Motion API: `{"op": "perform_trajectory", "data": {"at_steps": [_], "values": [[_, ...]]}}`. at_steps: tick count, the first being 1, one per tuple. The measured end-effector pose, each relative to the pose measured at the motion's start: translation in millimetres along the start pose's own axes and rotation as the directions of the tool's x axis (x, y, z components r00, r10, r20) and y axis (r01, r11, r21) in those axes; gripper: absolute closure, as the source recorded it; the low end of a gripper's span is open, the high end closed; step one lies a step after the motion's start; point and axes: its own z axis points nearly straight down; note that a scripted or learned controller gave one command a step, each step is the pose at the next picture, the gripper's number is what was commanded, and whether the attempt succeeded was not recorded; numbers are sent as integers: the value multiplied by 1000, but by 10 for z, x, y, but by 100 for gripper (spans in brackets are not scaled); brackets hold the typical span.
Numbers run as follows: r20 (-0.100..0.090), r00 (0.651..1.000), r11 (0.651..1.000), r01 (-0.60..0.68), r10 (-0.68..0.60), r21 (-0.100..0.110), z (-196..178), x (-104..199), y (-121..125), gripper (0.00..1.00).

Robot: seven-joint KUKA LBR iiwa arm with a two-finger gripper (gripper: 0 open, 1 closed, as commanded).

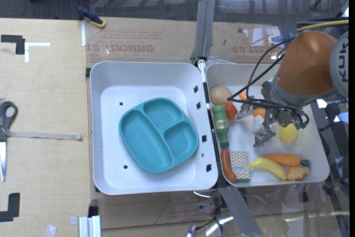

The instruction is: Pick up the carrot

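The carrot (pixel 284 160) is orange with a green stub at its right end. It lies flat near the front of the right bin (pixel 319 136), just above a yellow banana (pixel 268 167). My gripper (pixel 265 134) hangs over the middle of that bin, a short way up and to the left of the carrot and apart from it. Nothing shows in its grasp. The orange-banded wrist (pixel 308 64) rises behind it and hides part of the bin's back.
Around the gripper lie a yellow lemon (pixel 288 134), a green bottle (pixel 221 125), a red tomato (pixel 231 111), a tan ball (pixel 220 95) and a small orange piece (pixel 258 113). A sausage (pixel 227 166) and a checkered cracker (pixel 239 161) sit at the front left. The left bin holds a blue divided plate (pixel 160 135).
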Motion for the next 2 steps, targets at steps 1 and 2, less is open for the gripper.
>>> {"op": "perform_trajectory", "data": {"at_steps": [1, 2], "values": [[7, 1000, 1000, -2, 2, 3, -110, -22, -9, 100], [1, 985, 985, -172, 172, -1, -993, -595, 515, 100]]}}
